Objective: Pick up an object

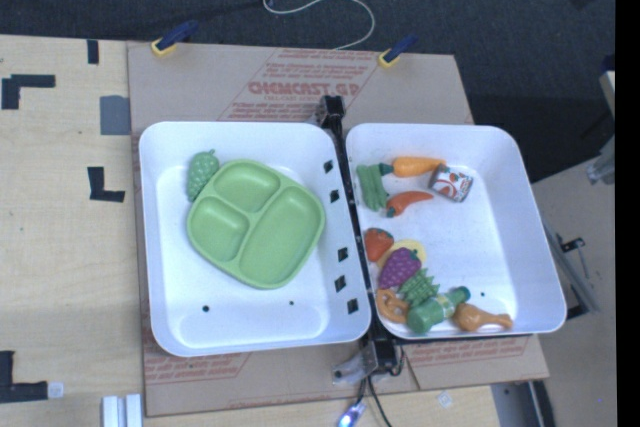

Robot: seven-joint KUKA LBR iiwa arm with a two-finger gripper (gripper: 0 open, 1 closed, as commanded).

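- Nothing is lifted yet; every toy lies in the two shallow white bins, so the pick remains to be done.
- The left white bin (165, 315) holds a green divided plastic plate (256, 223) with a small green grape bunch (201, 173) touching its upper-left edge.
- The right white bin (500, 245) carries the likely targets along its left side: an orange plastic carrot (415, 166), a small red-and-white can (450, 183), purple grapes (397, 267).
- The gripper's state I cannot tell.

Red "CHEMCAST GP" print marks the cardboard sheet (290, 87).
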